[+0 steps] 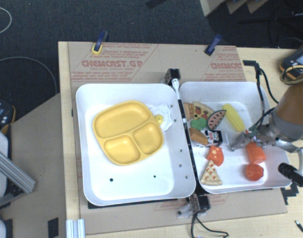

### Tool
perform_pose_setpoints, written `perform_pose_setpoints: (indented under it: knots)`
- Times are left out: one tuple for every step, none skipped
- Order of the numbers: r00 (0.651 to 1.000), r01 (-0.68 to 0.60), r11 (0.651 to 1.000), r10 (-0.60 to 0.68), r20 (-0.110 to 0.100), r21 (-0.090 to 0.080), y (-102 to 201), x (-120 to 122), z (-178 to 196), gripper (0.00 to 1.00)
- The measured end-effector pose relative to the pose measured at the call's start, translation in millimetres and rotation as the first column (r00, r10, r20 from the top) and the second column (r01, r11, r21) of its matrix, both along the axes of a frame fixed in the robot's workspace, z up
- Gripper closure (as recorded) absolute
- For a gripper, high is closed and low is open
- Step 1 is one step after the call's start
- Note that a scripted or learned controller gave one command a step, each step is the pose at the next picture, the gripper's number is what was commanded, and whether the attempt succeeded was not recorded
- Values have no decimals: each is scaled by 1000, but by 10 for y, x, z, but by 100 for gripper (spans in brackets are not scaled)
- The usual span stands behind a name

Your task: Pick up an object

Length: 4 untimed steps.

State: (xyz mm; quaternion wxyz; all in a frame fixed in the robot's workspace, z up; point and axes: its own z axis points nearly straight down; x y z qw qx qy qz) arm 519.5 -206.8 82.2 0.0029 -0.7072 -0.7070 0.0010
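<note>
Pizza slice [210, 173] lies lower right; tool [239, 142], state unclear, hovers by the carrot [255, 152]; next, descend and grip.

Yellow divided plate [127, 138], white bins [87, 133]

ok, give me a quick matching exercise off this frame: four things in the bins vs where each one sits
Things:
1. yellow divided plate
2. corn cob
3. pizza slice
4. fried egg

Places:
A. right bin, near front edge
B. left bin, middle
C. right bin, towards the back
D. left bin, touching the plate's right rim

Pairs: 1-B, 2-C, 3-A, 4-D
</note>
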Motion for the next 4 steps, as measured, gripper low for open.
perform_pose_setpoints:
  knots:
    - [1000, 1, 1000, -1, 6, -3, -8, 14, 131, 100]
    - [1000, 0, 1000, 0, 12, -6, -15, -20, 759, 100]
    - [1000, -2, 1000, 2, 13, -6, 9, 75, 1236, 100]
    - [1000, -1, 1000, 1, 11, -6, 6, 86, 1441, 100]
